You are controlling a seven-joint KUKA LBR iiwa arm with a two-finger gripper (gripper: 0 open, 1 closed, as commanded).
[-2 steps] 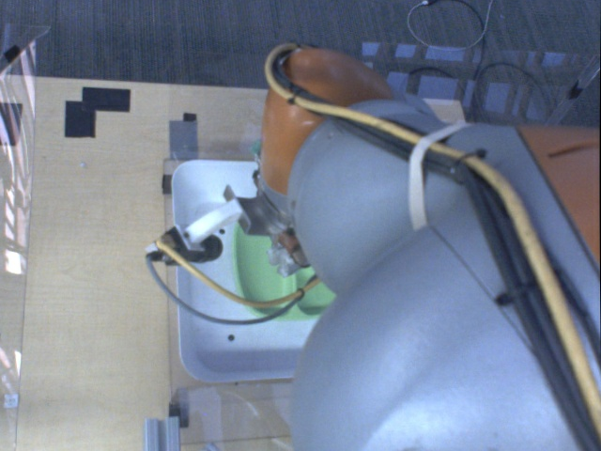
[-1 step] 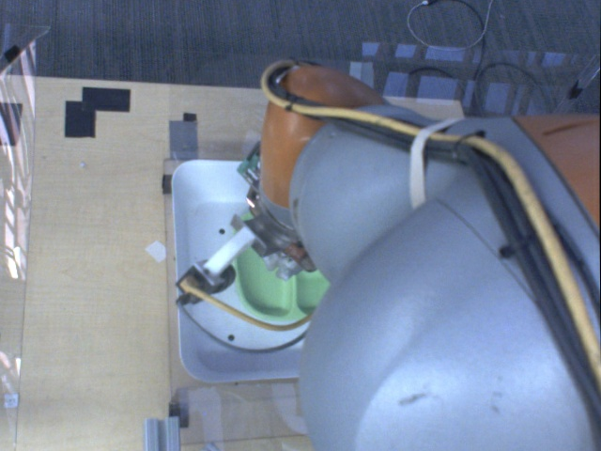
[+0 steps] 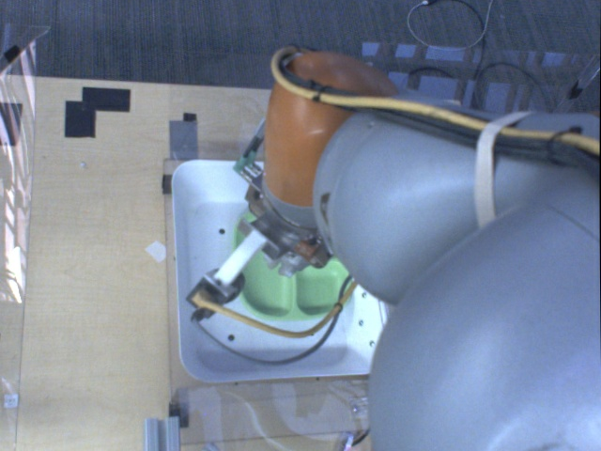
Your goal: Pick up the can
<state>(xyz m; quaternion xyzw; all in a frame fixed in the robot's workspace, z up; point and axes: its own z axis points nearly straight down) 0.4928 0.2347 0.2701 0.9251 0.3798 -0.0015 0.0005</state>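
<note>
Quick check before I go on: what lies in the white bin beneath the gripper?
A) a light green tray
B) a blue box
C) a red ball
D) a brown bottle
A: a light green tray with a ridge across its middle lies on the floor of the white bin, partly covered by the gripper above it.

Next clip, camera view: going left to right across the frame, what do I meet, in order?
Black tape marks on the bench → left wall of the white bin → green divided tray lying in that bin → grey arm reaching in from the right.
</note>
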